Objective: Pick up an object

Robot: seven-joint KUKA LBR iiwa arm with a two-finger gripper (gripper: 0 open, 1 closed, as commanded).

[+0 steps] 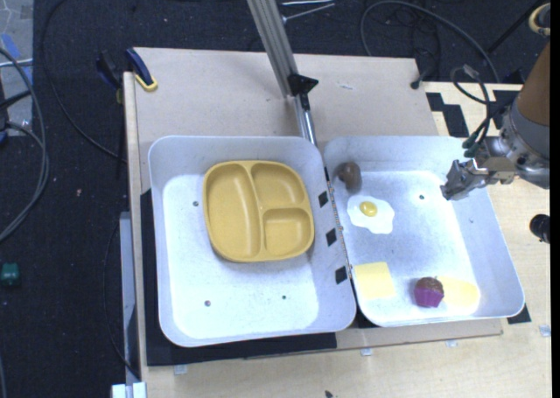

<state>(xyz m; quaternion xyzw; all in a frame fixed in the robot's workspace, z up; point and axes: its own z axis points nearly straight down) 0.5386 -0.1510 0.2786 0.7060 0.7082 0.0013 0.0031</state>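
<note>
Nearest you, along the near rim of the right bin [503, 239], sit three small items in a row: a yellow block [374, 280], a purple ball [428, 292] and a pale slice [461, 292] touching the ball's right side. The ball and slice crowd each other and the rim, so a pinch there risks catching both or hitting the wall. The block has a bit more room, but it lies close to the divider between the bins.

Further back, a fried egg [370, 214] lies flat mid-left, and a brown lump [349, 175] sits in the far left corner, tight to the wall. The egg looks thin and floppy, hard to pinch from above.

Your gripper [458, 181] hangs over the right bin's far right part, near the rim, well apart from every item. I can't tell how its pincer is set; it's too small and dark, and nothing shows between its tips. Bare floor lies under and left of it, so you have open room to travel toward the egg or the near row.

Left bin [175, 239] holds a yellow tray [258, 210], three compartments, centred with free floor all round. It's likely too wide for a pinch except at its rim.
</note>
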